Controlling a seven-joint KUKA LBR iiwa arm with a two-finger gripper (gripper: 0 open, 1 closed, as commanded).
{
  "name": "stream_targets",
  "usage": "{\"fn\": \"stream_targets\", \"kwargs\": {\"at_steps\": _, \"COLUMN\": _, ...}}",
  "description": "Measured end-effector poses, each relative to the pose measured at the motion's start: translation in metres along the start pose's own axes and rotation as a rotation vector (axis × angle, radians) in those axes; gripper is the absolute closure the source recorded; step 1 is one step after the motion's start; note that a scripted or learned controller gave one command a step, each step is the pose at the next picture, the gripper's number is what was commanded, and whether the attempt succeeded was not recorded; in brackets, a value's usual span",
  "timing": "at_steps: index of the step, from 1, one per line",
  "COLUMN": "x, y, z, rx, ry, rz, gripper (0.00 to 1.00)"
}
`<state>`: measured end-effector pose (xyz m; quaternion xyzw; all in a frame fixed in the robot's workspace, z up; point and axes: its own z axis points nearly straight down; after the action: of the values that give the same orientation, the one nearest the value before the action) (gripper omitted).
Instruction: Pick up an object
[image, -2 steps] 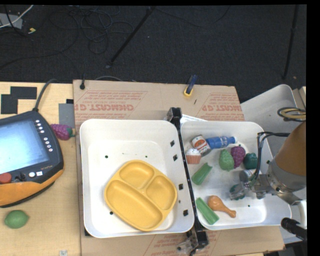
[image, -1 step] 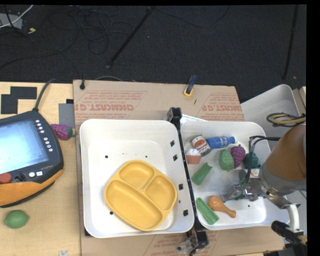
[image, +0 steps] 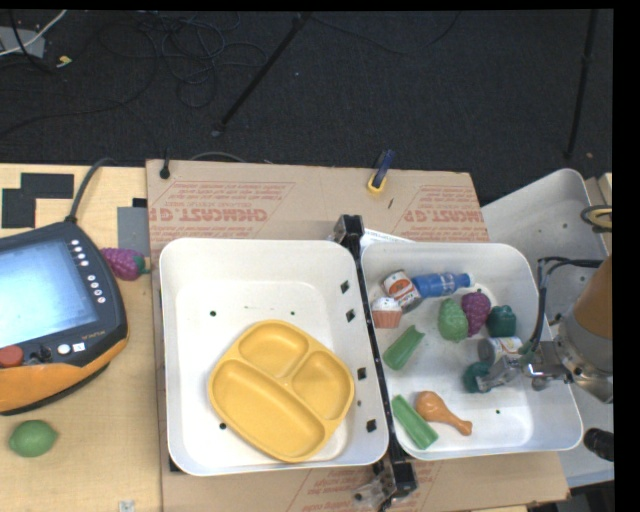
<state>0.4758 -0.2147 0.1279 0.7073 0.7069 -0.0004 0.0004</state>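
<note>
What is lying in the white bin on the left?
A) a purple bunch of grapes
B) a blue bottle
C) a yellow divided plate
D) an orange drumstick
C: the yellow divided plate lies by itself in the left bin, while the small toy foods are all in the right bin.

Grey arm (image: 590, 345), orange band, black cables
</note>
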Motion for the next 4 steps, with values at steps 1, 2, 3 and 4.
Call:
{"fn": "stream_targets", "kwargs": {"at_steps": 1, "x": 0.013, "y": -0.001, "z": 0.042, "rx": 0.002, "ry": 0.003, "rz": 0.002, "gripper": 0.0}}
{"fn": "stream_targets", "kwargs": {"at_steps": 2, "x": 0.037, "y": 0.028, "z": 0.04, "rx": 0.001, "ry": 0.002, "rz": -0.003, "gripper": 0.0}}
{"fn": "stream_targets", "kwargs": {"at_steps": 3, "x": 0.081, "y": -0.002, "z": 0.04, "rx": 0.003, "ry": 0.004, "rz": -0.002, "gripper": 0.0}}
{"fn": "stream_targets", "kwargs": {"at_steps": 4, "x": 0.078, "y": 0.0, "z": 0.029, "rx": 0.002, "ry": 0.002, "rz": 0.002, "gripper": 1.0}}
